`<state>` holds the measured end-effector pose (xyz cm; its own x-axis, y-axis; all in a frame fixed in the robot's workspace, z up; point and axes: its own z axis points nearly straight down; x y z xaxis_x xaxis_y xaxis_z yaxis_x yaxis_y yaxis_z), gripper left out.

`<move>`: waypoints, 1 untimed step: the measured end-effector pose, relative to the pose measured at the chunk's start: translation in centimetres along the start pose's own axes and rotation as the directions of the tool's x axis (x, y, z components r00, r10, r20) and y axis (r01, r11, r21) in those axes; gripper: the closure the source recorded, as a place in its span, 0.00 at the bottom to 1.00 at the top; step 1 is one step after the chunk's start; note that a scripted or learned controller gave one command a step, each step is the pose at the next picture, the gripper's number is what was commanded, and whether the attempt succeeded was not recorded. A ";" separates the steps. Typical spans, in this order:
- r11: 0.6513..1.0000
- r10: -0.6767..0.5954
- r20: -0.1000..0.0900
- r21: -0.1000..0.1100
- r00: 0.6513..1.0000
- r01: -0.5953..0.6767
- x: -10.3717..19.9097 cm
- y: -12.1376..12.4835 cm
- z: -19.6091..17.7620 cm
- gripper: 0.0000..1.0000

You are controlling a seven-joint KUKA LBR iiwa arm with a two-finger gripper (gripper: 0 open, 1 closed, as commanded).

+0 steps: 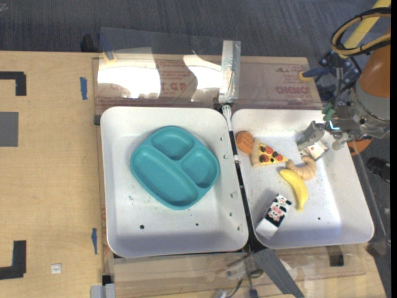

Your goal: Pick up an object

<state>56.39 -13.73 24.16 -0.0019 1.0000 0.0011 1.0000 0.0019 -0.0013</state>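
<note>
My gripper (322,139) hangs over the far right part of the right bin (347,228), reaching in from the right. Just under it lies a small white and orange piece (317,149); whether it is held is unclear. A pale tan curled toy (304,166) sits just below that. A yellow banana (296,187) lies mid-bin, touching the tan toy. A pizza slice (268,155) and an orange bread-like toy (245,142) lie at the bin's far left. A cow-patterned carton (277,211) lies near the front left.
The left bin (118,228) bears a teal divided plate (175,166). A clear plastic wall (186,73) stands behind the bins. Yellow and blue cables (347,39) hang at the arm's far right. The bench (43,166) stretches left.
</note>
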 end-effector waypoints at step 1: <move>1.000 0.004 0.000 0.007 1.000 -0.004 -5.4 2.3 6.5 0.00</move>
<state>58.67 -19.08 17.64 0.0022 1.0000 0.0010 1.0000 -0.0022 -0.0081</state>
